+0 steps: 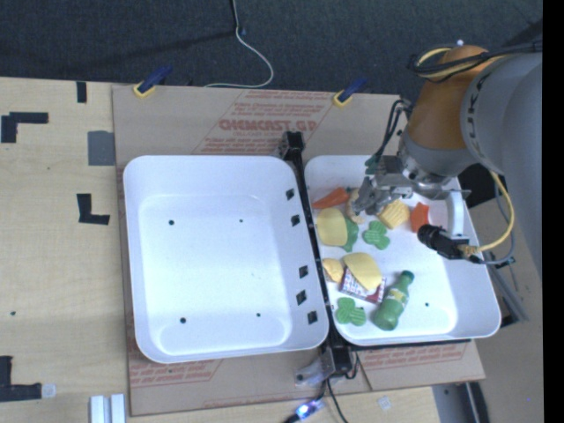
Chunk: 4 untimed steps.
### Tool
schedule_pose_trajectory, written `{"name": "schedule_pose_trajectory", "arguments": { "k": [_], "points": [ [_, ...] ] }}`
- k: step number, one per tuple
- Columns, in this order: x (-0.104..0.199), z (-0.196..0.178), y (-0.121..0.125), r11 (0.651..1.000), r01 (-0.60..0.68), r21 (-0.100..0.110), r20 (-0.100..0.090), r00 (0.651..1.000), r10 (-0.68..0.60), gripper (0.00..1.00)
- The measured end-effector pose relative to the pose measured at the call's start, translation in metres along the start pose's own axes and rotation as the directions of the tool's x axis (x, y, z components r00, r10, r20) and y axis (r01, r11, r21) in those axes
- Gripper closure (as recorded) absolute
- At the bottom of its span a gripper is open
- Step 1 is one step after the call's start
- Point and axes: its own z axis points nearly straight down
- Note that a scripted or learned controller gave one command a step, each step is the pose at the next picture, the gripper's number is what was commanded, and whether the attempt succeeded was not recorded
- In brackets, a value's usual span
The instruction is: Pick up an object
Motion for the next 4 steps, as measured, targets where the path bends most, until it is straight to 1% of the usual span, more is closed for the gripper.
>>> {"name": "schedule_pose_trajectory", "arguments": {
  "k": [1,2,3,4],
  "points": [
    [0.05,-0.134,0.058,1.0,0.009,-0.022,0.001,1.0,-0.009,1.0],
    [0.171,-0.077,0.023,1.0,0.014,0.003,-0.005,1.0,-0.014,1.0],
    [0.248,-0.014,0.039,1.0,0.01,0.002,-0.001,1.0,-0.01,1.0],
    [0.304,0.01,0.045,1.0,0.008,-0.001,-0.001,1.0,-0.008,1.0]
  ]
}}
